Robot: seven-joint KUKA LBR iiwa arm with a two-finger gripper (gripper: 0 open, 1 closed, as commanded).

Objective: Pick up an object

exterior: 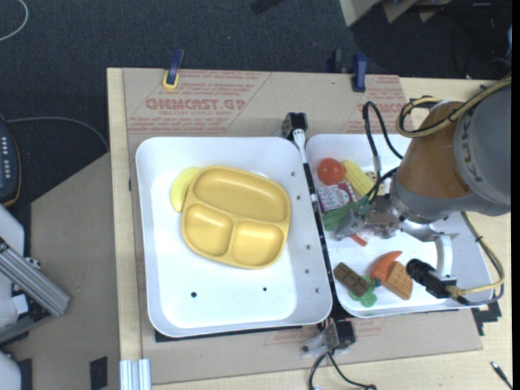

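Note:
My gripper (pixel 363 219) is low in the right bin (pixel 470 260), pointing left among the toy food. Its tip lies against a green leafy piece (pixel 337 216), with a small red piece (pixel 358 238) just below it. Behind these sit a red tomato (pixel 329 170), a yellow corn cob (pixel 357 178) and a pinkish packet (pixel 334 195). Toward the front of the bin are a brown chocolate bar (pixel 350 278), a small green piece (pixel 366 297), an orange carrot (pixel 387 261) and a tan waffle (pixel 398 282).
The left bin (pixel 158 242) holds a yellow divided plate (pixel 235 216) with a yellow piece (pixel 180 187) tucked at its left edge. The arm's grey body and orange band (pixel 435 165) hang over the right bin's far right. Cables (pixel 382 136) loop above it.

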